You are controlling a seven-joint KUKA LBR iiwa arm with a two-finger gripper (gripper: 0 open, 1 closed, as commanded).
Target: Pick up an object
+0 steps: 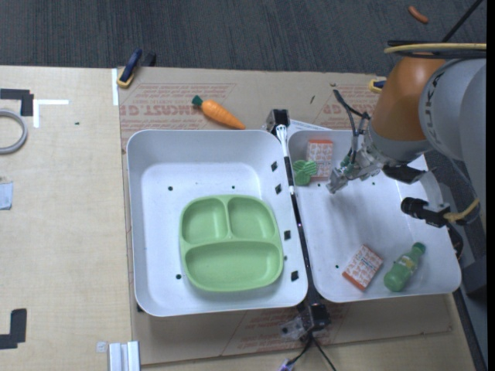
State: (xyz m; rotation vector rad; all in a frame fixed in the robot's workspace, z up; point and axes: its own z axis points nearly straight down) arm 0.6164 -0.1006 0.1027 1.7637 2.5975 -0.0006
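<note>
Starting over at 9 o'clock, the bench (pixel 62 230) is plain tan with a few black tape marks and a grey ring (pixel 9 132) at its edge. Up around 11 o'clock a blue clip (pixel 130 66) sits on the corner of the cardboard sheet (pixel 170 103), and a toy carrot (pixel 219 112) lies on that cardboard just beyond the left bin's far rim, green end pointing to 9.

The left bin (pixel 155 168) holds a green divided plate (pixel 230 243), flat, sitting toward the 5 o'clock part of the bin, two small sections on the far side and one long one nearer the camera.

Moving into the right bin (pixel 387 215): at its 11 o'clock corner there's a small green ribbed thing (pixel 304 171) right against the wall between the bins, and just beside it a flat packet (pixel 320 154) with red print. The gripper (pixel 340 181) hangs low just to the 3 o'clock side of those two, tips aimed down near the bin floor. Honestly can't tell how the jaws stand, it's all a dark tangle from this angle, and I see nothing between them.

Down at the bin's 6 o'clock there's a little red-and-white box (pixel 362 267) lying flat, and next to it at 5 o'clock a green bottle (pixel 404 267) on its side, cap pointing to 1 o'clock. The two are close but apart. The arm (pixel 452 107) comes in from 3 o'clock, orange band up top.
</note>
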